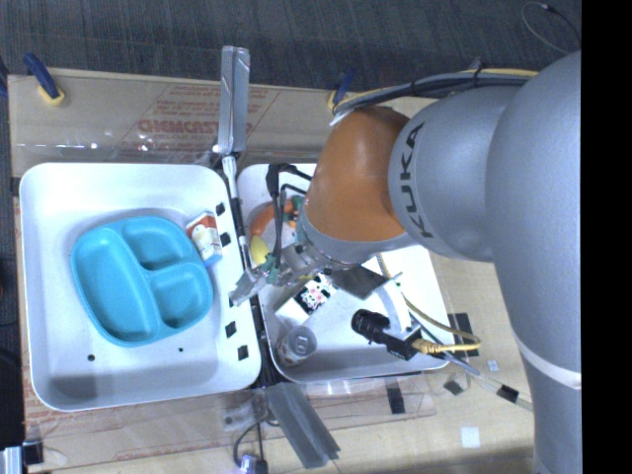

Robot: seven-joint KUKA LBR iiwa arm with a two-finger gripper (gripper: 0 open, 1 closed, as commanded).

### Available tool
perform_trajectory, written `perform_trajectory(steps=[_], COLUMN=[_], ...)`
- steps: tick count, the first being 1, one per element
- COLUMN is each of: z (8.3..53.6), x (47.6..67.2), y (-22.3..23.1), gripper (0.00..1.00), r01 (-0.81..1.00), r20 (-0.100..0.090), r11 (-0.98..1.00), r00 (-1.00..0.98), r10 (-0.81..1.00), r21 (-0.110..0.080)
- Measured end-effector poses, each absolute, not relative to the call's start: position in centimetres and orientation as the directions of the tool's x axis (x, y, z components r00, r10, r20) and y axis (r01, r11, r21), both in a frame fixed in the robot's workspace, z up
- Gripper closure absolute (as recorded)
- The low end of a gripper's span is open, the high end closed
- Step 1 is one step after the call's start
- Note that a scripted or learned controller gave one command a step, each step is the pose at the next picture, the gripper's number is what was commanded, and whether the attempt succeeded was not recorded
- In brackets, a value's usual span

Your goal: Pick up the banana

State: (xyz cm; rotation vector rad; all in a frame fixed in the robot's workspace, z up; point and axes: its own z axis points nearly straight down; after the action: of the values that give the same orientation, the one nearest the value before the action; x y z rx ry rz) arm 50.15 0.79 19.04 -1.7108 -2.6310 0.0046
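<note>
Silver and round, a small object (296, 344) lies at the near end of the right bin (346, 363). Just beyond it the gripper (272, 276) hangs low by the wall between the bins; whether it is clenched or released cannot be made out. Touching or just past it, a sliver of the yellow banana (259, 252) shows, mostly hidden under the arm (474, 186). An orange thing (263, 221) peeks out farther back. A blue tray (138, 279) sits in the left bin (59, 363).
</note>
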Motion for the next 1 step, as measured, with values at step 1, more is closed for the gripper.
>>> perform_trajectory(steps=[1], z=[19.12], x=[53.85], y=[-3.05], gripper=[0.0], r01=[0.91], r20=[0.001], r11=[0.415], r00=[-0.415], r10=[0.91], r21=[-0.002])
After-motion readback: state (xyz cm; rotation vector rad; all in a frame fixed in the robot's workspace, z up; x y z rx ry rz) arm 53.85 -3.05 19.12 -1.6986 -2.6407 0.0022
